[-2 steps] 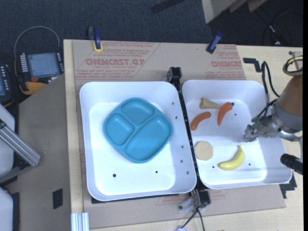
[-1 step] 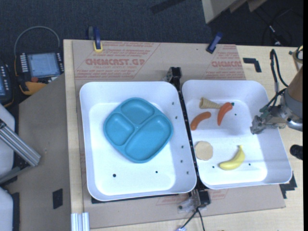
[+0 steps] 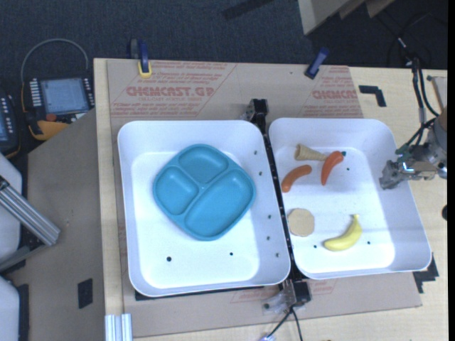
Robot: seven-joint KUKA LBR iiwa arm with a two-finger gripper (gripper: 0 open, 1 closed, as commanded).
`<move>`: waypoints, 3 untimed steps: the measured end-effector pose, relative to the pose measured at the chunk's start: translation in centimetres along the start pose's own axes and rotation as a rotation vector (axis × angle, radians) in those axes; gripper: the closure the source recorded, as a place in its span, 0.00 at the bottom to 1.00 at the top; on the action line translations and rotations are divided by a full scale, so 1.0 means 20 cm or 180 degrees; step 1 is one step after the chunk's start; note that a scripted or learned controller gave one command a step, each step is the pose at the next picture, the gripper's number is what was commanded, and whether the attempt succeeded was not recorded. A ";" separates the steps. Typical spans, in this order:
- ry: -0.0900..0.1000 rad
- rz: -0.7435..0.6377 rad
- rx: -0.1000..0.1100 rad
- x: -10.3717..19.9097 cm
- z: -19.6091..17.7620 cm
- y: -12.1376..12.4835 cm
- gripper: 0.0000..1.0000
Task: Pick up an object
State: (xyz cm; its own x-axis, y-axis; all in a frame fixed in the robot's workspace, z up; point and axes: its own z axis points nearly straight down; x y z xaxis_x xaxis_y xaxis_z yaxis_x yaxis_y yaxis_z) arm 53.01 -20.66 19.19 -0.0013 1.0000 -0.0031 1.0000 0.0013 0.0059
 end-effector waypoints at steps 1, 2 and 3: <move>0.0000 -0.0001 0.0002 0.00 -0.12 0.01 1.00; 0.0019 -0.0014 0.0024 0.26 -0.07 0.04 1.00; 0.0021 -0.0014 0.0025 0.51 -0.04 0.05 1.00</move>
State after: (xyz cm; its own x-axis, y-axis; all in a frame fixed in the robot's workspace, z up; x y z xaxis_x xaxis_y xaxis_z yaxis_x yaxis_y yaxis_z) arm 54.07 -10.45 19.96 -0.0056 1.0000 0.0034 1.0000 0.0056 -0.0020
